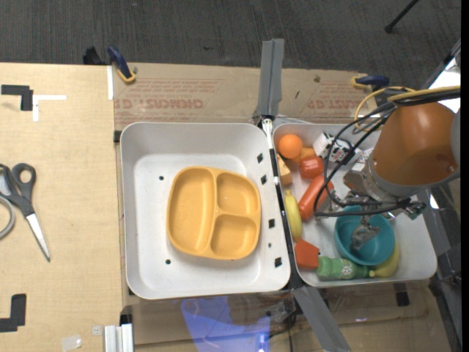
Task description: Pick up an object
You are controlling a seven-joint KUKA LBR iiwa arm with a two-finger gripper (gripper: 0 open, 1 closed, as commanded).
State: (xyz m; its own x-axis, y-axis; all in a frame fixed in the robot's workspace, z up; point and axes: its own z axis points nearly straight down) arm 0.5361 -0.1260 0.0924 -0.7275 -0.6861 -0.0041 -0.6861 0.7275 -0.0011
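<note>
The grey two-finger gripper [364, 235] hangs over the round teal plastic bowl [364, 242] in the right white bin [418, 266]. Whether its fingers are spread or pressed together cannot be told.

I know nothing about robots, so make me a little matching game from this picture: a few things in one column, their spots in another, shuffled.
Things:
1. yellow divided plate
2. teal bowl
3. scissors
4. orange ball

Places:
A. on the bench, left of both bins
B. far end of the right bin
C. in the left bin
D. under the arm, in the right bin

Pairs: 1-C, 2-D, 3-A, 4-B
</note>
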